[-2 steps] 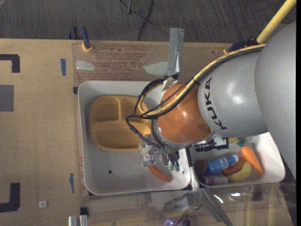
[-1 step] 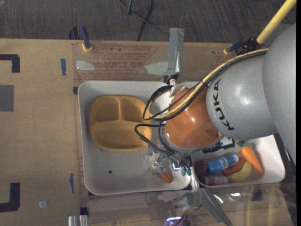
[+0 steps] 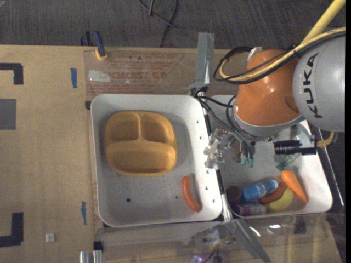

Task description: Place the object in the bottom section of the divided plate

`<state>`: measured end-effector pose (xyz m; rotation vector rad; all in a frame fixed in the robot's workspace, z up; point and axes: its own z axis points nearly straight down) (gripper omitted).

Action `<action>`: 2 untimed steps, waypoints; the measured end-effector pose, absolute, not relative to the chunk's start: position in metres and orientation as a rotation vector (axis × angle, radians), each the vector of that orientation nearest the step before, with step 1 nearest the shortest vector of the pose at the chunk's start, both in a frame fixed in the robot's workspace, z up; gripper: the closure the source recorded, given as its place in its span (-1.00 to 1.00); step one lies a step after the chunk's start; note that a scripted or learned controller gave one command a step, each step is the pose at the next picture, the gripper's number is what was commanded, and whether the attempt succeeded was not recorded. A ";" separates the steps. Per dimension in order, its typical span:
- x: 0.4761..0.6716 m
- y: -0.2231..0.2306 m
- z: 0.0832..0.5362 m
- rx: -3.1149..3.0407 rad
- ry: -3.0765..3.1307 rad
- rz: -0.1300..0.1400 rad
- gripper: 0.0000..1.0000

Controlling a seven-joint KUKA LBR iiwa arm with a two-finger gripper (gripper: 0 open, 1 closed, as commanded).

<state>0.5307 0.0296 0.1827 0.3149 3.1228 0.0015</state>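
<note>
1. The bench [image 3: 44,147] carried two white bins side by side; the arm [image 3: 307,86] reached in from the right.
2. The left bin [image 3: 159,212] held a yellow divided plate [image 3: 141,142] with two small upper sections and one wide bottom section, all bare.
3. The right bin [image 3: 321,193] held a cluster of items near its lower edge: a carrot [image 3: 294,186], a small bottle [image 3: 259,190], a banana [image 3: 282,203] and others too crowded to name.
4. A sausage [image 3: 190,193] lay in the left bin, below and right of the plate, apart from it. Which item the task meant could not be determined.
5. The tool [image 3: 227,149] hung over the wall between the bins; whether it was clenched or released could not be told, and nothing was seen in it.
6. Judgement: a sound attempt would centre over one isolated item, grasp across its narrow width, and release only above the wide bottom section.
</note>
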 end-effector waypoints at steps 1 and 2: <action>0.644 0.067 0.213 0.696 3.059 0.002 1.00; 0.575 0.069 0.182 1.464 2.782 -0.004 1.00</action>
